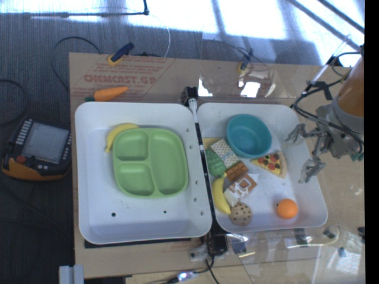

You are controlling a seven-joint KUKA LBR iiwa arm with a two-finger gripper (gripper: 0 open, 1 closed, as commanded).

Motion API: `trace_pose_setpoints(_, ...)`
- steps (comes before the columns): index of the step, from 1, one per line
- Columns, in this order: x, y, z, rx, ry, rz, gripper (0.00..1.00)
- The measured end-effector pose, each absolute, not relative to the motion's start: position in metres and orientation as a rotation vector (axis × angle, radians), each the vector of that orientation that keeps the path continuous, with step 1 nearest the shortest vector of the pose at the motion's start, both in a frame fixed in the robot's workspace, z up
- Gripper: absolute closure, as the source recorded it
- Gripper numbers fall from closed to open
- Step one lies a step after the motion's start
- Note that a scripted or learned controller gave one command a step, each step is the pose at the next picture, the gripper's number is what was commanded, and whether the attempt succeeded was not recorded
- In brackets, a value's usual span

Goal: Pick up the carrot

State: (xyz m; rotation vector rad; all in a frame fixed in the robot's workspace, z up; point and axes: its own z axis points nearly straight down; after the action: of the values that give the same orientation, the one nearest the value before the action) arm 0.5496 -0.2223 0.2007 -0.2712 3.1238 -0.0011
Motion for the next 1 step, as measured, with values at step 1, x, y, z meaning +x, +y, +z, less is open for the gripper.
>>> trace_pose_setpoints(1, 0.5552, -0.2034, 0.1815, -1.337, 2.836, 0.005, 0.0)
